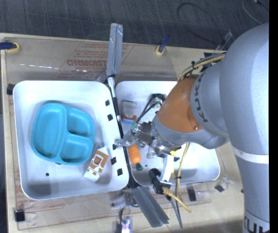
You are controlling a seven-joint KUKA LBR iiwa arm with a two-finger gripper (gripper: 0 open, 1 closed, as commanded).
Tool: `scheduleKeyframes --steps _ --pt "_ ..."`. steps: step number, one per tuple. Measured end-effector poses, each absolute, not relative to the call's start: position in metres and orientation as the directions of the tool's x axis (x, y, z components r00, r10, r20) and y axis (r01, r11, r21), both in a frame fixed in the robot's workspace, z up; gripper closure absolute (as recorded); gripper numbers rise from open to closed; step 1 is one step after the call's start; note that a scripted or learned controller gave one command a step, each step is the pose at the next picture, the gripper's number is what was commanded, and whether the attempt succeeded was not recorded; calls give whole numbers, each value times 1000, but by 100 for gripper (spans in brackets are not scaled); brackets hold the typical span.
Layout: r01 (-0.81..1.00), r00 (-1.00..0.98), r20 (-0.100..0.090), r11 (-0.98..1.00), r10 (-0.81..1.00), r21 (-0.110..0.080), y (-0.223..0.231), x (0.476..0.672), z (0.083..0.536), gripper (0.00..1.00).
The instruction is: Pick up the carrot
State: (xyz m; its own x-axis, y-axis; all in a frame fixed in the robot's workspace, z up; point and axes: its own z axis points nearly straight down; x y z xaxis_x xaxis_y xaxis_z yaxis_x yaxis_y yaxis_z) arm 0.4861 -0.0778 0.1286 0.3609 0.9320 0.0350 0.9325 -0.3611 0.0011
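claw [138,141]: state cannot be told | carrot [135,154]: right bin [204,171], left edge, just below claw

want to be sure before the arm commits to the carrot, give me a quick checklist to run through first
1. Carrot in view, lying in the right bin by its left wall: ok.
2. Gripper positioned at the carrot: ok, it sits right beside it.
3. Carrot between the fingers: cannot tell.
4. Finger opening: cannot tell.
5. Clutter near the carrot: not ok, a small packet lies just behind it.
6. Blue plate and patterned box out of the way in the left bin: ok.
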Motion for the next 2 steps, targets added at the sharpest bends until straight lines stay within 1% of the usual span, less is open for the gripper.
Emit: scheduleKeyframes --steps 1,2 --pt "881 473 53 -474 879 -6 -77 487 122 0" --pt "830 558 62 -558 827 -26 -77 487 121 0"
